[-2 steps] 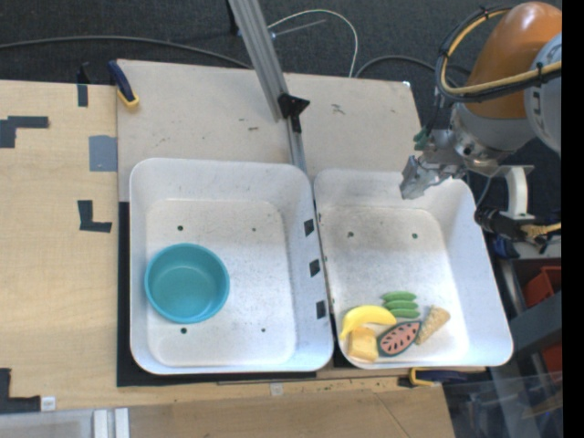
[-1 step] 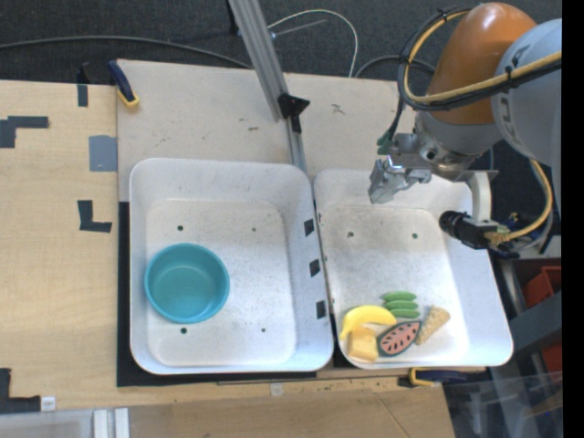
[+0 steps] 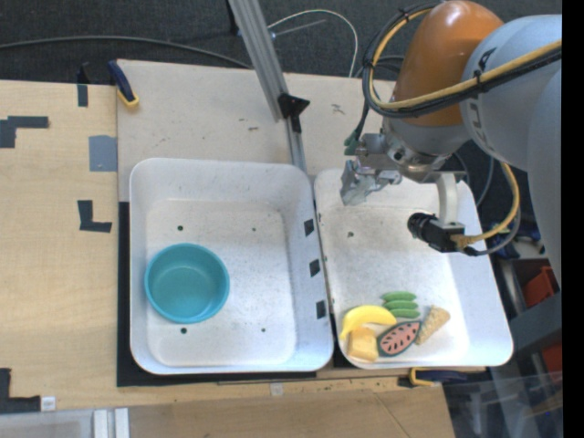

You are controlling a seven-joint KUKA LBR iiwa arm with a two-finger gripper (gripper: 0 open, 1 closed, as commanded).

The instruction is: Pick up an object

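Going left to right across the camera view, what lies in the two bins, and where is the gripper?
Blue bowl → gripper above the right bin's far end → banana → watermelon slice → bread piece.

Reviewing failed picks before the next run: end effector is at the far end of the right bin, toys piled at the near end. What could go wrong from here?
1. The banana, watermelon slice, pea pod and cone-like piece lie touching, so a grasp may catch two or slip off.
2. The pile hugs the right bin's near wall, risking a finger strike.
3. The end effector sits near the divider, far from the pile; a straight descent would likely close on nothing.
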